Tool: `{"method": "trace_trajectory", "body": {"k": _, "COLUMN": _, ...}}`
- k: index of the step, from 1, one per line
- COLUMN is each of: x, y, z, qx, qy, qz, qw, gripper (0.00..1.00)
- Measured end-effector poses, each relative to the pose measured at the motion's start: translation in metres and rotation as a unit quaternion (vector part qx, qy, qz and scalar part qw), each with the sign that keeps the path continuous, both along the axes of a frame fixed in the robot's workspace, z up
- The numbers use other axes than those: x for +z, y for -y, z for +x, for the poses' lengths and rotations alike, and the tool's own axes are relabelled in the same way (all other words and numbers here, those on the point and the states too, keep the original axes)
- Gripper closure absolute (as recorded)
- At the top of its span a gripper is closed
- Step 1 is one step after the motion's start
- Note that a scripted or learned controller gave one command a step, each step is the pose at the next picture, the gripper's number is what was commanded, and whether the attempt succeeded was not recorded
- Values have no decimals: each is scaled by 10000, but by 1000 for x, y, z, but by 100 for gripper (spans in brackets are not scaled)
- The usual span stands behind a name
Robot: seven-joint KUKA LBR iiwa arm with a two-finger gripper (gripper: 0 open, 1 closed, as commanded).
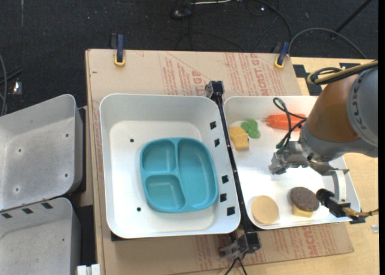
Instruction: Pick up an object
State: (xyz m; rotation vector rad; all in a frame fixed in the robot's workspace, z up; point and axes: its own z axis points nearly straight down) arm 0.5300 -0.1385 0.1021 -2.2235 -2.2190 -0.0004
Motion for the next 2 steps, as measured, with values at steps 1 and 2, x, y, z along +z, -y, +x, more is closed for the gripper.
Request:
{"method": "trace_trajectory", "body": {"k": 1, "x": 59, "y": 6, "z": 6, "qx": 18, "qy": 20, "qz": -9, "qw": 10000, "gripper": 100}}
{"method": "trace_trajectory", "body": {"k": 2, "x": 101, "y": 4, "z": 6, "qx": 22, "qy": 17, "qz": -7, "qw": 10000, "gripper": 100}}
